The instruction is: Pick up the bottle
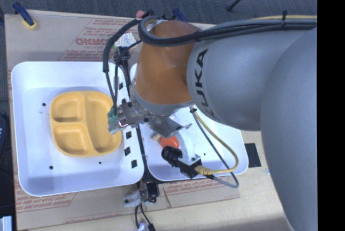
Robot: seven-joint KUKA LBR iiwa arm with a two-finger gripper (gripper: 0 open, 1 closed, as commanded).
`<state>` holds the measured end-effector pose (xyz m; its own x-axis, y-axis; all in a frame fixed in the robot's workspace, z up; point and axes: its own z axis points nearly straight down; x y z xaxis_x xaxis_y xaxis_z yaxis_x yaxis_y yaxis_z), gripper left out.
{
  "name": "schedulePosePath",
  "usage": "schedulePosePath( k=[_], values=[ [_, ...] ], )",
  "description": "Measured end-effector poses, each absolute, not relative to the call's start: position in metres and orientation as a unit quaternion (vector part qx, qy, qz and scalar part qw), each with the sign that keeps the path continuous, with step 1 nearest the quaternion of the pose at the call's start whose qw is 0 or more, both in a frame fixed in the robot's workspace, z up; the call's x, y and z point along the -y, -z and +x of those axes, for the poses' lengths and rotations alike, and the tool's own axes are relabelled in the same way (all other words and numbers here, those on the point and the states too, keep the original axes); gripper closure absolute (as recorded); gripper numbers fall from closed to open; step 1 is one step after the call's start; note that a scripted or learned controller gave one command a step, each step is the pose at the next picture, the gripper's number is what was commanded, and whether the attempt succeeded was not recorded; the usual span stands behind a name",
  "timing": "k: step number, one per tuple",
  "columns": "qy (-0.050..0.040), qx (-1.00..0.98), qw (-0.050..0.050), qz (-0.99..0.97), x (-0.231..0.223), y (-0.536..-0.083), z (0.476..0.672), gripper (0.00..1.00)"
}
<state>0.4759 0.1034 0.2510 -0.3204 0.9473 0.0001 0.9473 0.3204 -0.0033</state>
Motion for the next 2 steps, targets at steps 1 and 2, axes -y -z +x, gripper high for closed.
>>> schedulePosePath(
  k=[1,2],
  values=[
    [-0.0013,0.839,0.001,-0.544,-0.034,-0.243,0.476,1.00],
    [-0.0021,0.791,0.003,-0.612,-0.067,-0.207,0.475,1.00]
  ],
)
